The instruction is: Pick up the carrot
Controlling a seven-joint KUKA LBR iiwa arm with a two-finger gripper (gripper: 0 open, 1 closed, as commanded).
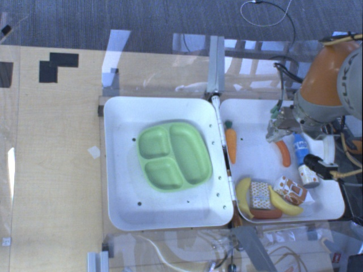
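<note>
The carrot (230,142) is seen lying lengthwise at the nine o'clock edge of the right bin (258,109), green top toward twelve, just beside the dividing wall. The gripper (278,130) is placed well apart from it toward three o'clock, above a small orange-red piece (283,153); its opening cannot be told. A green tray (173,156) is held in the left bin (122,152). Bananas (283,202) are piled at six o'clock.
</note>
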